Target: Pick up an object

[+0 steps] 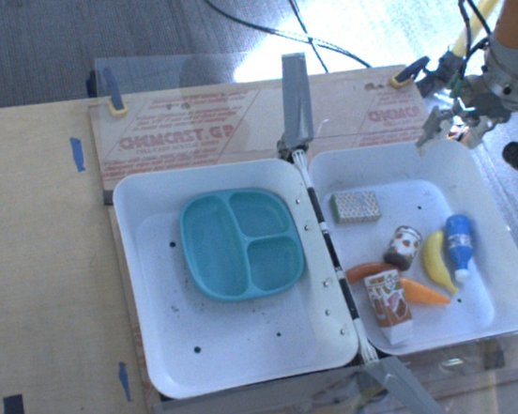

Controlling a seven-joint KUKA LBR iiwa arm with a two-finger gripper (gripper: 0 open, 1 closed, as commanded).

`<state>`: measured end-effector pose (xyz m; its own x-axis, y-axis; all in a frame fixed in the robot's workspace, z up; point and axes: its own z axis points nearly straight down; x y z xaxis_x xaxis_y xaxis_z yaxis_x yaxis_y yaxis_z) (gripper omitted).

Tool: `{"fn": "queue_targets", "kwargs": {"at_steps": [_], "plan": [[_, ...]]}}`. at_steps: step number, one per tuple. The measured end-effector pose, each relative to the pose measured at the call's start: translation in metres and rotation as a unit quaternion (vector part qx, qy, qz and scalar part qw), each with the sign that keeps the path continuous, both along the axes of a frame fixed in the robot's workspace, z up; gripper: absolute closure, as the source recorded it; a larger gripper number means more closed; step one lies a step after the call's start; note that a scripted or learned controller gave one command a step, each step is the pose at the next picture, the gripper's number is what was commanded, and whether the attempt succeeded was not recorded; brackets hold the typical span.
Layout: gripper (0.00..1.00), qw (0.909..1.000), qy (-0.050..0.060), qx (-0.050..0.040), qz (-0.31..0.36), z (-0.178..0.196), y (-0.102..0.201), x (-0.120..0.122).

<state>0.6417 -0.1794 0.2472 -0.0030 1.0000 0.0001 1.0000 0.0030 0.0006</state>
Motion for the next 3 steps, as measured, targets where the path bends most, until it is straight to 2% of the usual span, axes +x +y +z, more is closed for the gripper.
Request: {"fn": "queue_targets", "kwargs": {"at_steps": [1, 2, 3], "plan": [[0.00, 0.9980, 0.000, -0.0003, -0.063, -0.090, -0.006, -0.054], [0.00, 0.9923, -0.001, 0.0037, -0.124, -0.152, -0.030, -0.075], [1.00, 0.9921, -0.002, 0.0019, -0.126, -0.142, -0.033, -0.076]]}}
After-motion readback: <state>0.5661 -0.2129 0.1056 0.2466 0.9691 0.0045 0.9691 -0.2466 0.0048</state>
